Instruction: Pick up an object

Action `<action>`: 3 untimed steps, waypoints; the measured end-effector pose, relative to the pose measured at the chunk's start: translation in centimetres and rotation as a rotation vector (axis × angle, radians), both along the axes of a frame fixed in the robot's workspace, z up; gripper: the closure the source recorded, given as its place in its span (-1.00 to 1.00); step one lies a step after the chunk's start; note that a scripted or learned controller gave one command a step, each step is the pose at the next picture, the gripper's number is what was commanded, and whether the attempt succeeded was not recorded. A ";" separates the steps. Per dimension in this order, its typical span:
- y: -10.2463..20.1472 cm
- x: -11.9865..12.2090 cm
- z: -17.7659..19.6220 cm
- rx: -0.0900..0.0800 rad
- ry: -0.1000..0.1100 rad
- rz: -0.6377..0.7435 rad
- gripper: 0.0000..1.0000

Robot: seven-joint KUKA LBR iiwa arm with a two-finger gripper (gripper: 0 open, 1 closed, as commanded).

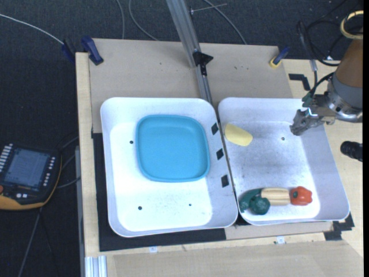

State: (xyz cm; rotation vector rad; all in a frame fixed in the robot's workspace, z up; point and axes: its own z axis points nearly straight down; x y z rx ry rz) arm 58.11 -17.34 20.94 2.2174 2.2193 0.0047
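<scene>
The right bin point(277, 160) holds a pale yellow lump point(238, 135) near its upper left. Along its front edge lie a dark green object point(255, 203), a tan cylinder point(275, 196) and a red tomato-like object point(300, 195), side by side and touching. My gripper point(301, 123) hangs over the bin's upper right corner, well away from all of these. Nothing shows between its fingers.
A blue square plate point(172, 148) lies in the left bin point(121, 154). A metal pole point(185, 27) slants in from the top to the gap between the bins. Cables cross the dark floor, and a handheld pendant point(26, 172) lies at far left.
</scene>
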 end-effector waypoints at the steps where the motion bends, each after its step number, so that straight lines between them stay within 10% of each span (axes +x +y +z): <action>1: 0.0 0.0 1.9 0.001 0.003 -0.001 1.00; 3: 10.9 -1.1 3.6 0.002 0.004 0.004 1.00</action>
